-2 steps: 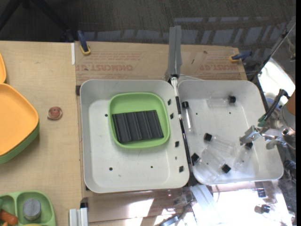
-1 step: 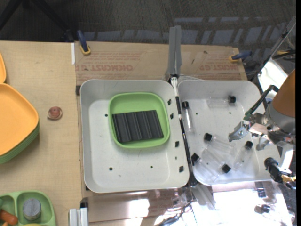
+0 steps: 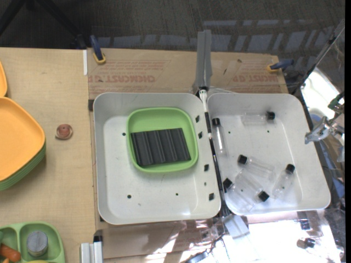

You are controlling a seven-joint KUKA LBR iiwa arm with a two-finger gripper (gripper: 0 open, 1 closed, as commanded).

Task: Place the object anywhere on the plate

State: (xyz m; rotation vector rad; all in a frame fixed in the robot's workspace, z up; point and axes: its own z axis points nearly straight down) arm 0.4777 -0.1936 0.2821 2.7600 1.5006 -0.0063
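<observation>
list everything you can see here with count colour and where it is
white bins: 2, side by side on the bench
green plate: 1, square, in the left bin, toward its back
dark ridged pad: 1, charcoal, lying on the green plate
clear vials with black caps: about 6, scattered in the right bin, most near its front
cardboard sheet: 1, brown, under and behind the bins
clamps: 2, blue and orange, on the cardboard's back corners
orange plates: a stack, at the left edge of the bench
small round disc: 1, reddish brown, on the bench left of the bins
green divided tray: 1, bottom left corner
claw: 1, metallic, at the right bin's right rim
</observation>
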